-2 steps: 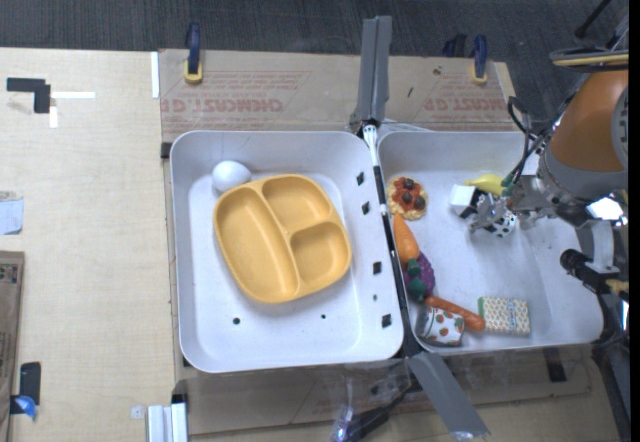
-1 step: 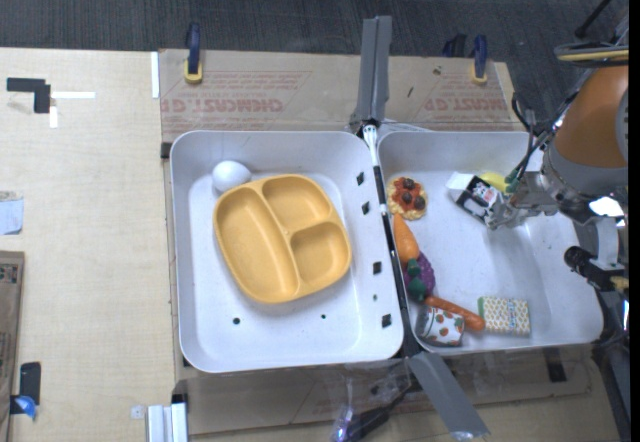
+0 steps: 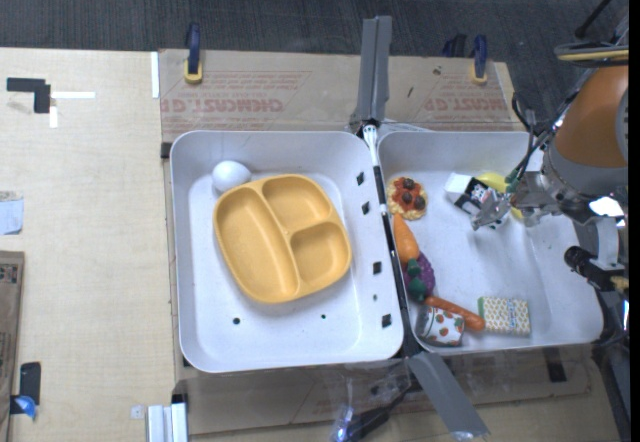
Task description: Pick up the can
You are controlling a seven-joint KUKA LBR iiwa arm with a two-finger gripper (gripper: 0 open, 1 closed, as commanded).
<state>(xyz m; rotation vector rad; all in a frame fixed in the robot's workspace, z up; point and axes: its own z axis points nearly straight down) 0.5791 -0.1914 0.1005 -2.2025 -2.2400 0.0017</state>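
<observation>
From the camera above the bench, we see the arm (image 3: 590, 130) reaching in from the right over the right bin (image 3: 560, 260), its gripper (image 3: 490, 215) low near the bin's upper middle, beside a small white-and-black item (image 3: 465, 190) and something yellow (image 3: 493, 180). We cannot tell how the tool is set; it is too small and cluttered here to read.

The can (image 3: 441, 327) lies on its side at the lower left corner of the right bin, just beside a carrot (image 3: 458, 310), with a patterned packet (image 3: 505, 315) near on its right. We see a pale body with a red-and-dark label and a grey rim; it looks short and round, likely to roll if nudged.

We judge the task at its approach step, nothing lifted: the gripper is well apart from the can. The next move calls for travel toward the lower left corner, then a descent across the can's rounded sides, clear of the carrot and bin wall. The left bin (image 3: 190, 230) bears a yellow divided plate (image 3: 283, 237) and a white egg (image 3: 231, 173).
</observation>
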